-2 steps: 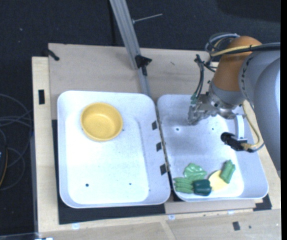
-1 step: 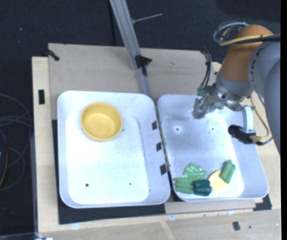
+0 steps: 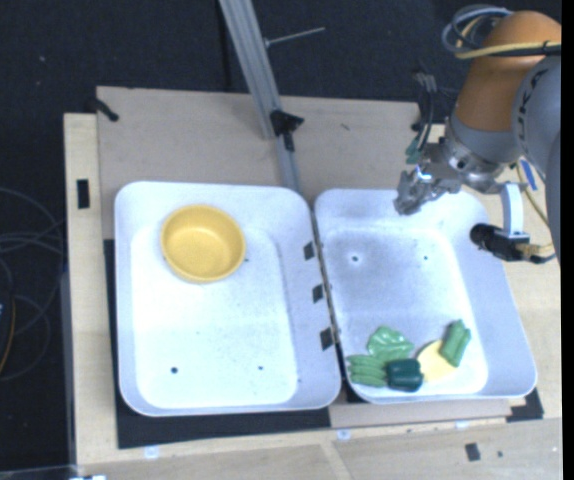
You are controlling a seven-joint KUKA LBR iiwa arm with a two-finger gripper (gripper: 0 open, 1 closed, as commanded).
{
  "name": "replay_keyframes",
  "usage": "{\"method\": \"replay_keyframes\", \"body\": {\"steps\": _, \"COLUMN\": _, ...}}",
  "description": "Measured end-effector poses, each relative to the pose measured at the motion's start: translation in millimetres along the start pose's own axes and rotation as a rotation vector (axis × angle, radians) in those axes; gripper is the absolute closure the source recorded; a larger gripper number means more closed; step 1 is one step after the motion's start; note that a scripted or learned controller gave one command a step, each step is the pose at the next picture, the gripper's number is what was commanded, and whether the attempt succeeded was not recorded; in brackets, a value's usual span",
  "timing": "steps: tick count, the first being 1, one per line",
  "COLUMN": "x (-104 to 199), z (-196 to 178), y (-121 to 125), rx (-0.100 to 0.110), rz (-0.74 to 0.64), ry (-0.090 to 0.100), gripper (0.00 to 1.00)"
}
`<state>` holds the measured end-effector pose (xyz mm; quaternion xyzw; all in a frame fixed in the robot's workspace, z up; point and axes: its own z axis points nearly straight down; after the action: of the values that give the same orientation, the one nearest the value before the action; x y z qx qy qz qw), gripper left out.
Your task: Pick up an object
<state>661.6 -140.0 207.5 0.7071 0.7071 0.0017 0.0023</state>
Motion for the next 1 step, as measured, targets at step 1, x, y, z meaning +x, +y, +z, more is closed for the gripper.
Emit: {"method": "replay_keyframes", "body": {"steps": 1, "x": 4.9, "z": -62.4, "y": 0.9, "rx": -0.001, "rz": 0.0, "ry": 0.0, "gripper": 1.0}}
